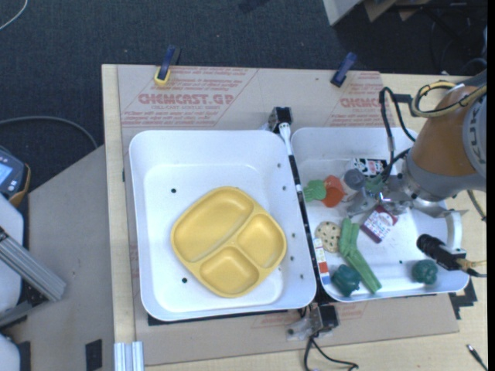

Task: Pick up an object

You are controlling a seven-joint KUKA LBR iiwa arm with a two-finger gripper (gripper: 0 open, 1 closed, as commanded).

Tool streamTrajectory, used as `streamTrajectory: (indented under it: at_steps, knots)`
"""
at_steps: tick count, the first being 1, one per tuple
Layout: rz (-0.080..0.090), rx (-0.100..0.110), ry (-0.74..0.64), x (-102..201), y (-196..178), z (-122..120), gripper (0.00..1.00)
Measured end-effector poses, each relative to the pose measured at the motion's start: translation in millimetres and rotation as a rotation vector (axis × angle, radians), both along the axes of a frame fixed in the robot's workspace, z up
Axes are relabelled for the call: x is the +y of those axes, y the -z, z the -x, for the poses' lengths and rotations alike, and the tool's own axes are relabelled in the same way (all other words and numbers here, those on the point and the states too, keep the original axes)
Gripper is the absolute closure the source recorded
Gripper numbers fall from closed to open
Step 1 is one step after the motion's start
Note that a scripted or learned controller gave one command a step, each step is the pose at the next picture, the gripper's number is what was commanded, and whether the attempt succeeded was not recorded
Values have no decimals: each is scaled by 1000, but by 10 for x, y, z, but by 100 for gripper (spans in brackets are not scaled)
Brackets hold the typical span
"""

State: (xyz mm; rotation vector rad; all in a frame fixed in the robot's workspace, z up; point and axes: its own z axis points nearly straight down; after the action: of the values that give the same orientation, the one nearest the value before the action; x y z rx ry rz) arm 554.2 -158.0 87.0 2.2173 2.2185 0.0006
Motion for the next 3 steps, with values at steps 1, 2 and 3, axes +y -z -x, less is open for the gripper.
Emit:
streamTrajectory:
  at_steps: [1, 2, 3]
  knots:
    - [6, -11, 2, -27, -156, -25, 100]
    - [-1, -2, 1, -122, -703, 8, 100]
    - [1, -5, 1, -222, -1296, -5, 100]
